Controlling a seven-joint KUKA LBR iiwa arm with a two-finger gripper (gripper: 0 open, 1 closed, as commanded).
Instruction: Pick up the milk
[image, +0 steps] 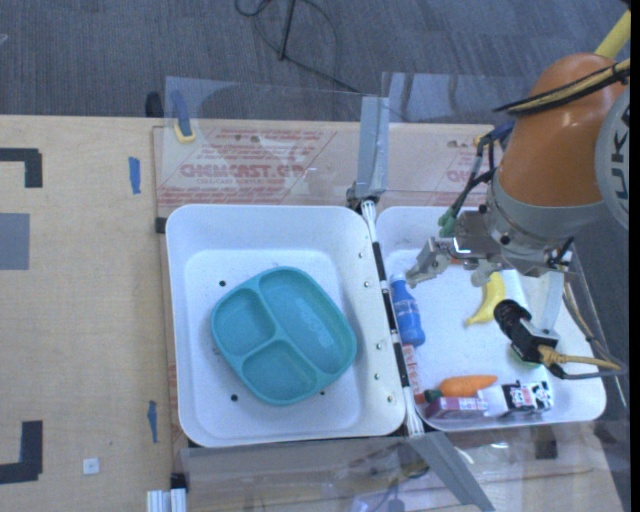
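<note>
Setup: two shallow white bins side by side on a pale wood worktop (80, 300), seen from above at a slant.
Arm: grey w/ orange band (560, 120), enters from upper right of frame, over the right bin (590, 400).
Gripper (438, 256): at upper-centre of right bin, above its floor; open or closed state can't be told from this angle. Nothing seen held.
Milk (527, 396): small carton w/ black-and-white print, lying in lower right corner of right bin, near the bottom wall; well apart from gripper.
Red packet (458, 404): lies along bottom wall of right bin, just left of the milk.
Carrot (468, 384): orange, lying just above the red packet, approx. touching it.
Banana (490, 297): yellow, mid right bin, below the wrist, partly covered by it.
Blue bottle (407, 312): on its side along left wall of right bin, lower left of gripper.
Left bin (200, 240): holds a teal divided plate (284, 335), three compartments, approx. centred, turned at an angle.
Bkgd.: clear panel w/ red lettering (250, 165) at top, behind left bin.
</note>
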